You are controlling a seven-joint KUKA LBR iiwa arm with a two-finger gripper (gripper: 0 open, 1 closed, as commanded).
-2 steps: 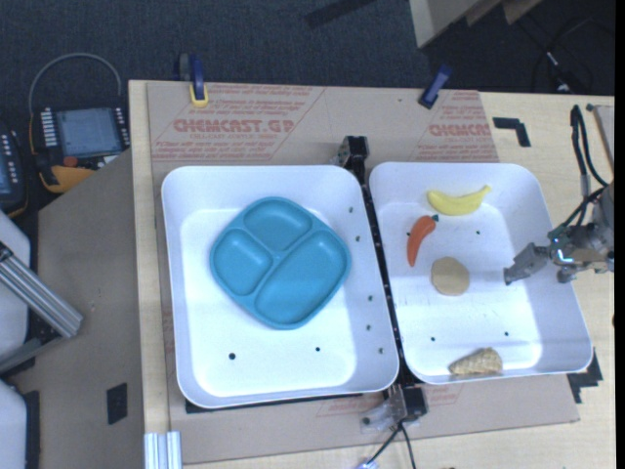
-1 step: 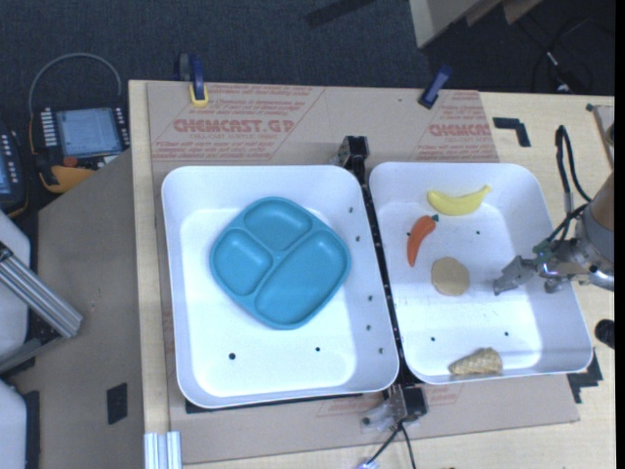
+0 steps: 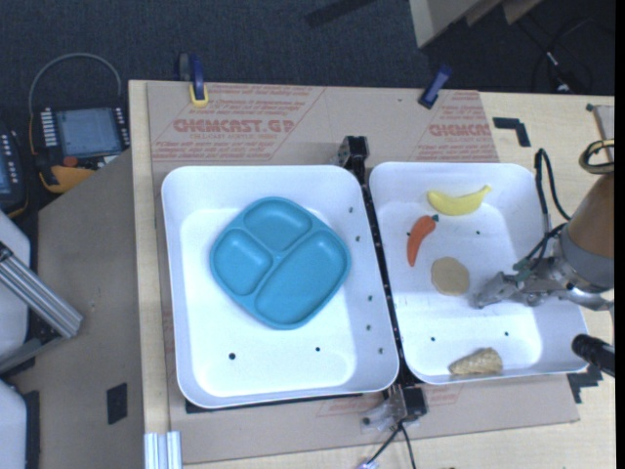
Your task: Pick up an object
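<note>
While the metal claw gapes apart, a round tan cookie lies beside it.

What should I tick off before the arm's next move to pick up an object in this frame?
1. Objects in the right bin: banana, orange pepper, tan round piece, bread-like piece: ok.
2. Gripper inside the right bin: ok.
3. Nearest target, the tan round piece, uncovered and apart from the others: ok.
4. Object between the fingers: not ok, none seen.
5. Finger opening: cannot tell.
6. Blue divided plate in the left bin, out of the way: ok.
</note>
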